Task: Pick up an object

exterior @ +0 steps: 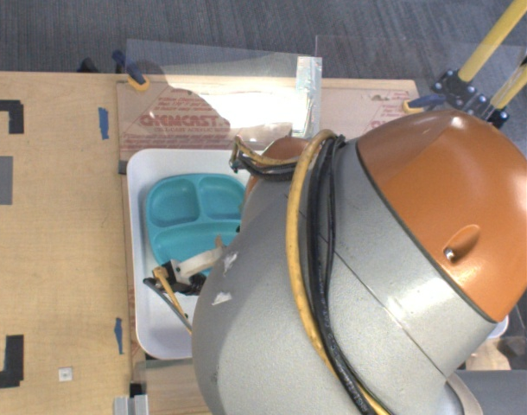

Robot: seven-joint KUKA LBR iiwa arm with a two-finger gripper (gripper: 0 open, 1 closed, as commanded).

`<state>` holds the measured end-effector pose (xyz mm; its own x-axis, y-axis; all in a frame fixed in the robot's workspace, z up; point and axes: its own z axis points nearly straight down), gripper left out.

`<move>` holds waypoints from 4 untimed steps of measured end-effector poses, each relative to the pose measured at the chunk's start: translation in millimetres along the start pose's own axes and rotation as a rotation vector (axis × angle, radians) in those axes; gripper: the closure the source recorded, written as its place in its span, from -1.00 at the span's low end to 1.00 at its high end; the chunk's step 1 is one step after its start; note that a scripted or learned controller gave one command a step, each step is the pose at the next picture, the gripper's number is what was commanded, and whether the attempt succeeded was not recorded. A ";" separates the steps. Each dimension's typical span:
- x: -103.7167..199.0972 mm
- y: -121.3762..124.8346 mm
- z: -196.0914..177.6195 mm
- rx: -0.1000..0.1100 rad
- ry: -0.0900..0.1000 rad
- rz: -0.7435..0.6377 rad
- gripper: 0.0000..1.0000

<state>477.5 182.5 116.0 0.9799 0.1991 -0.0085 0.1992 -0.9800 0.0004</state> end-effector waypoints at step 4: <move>8.2 -40.5 16.8 -0.001 0.002 0.000 1.00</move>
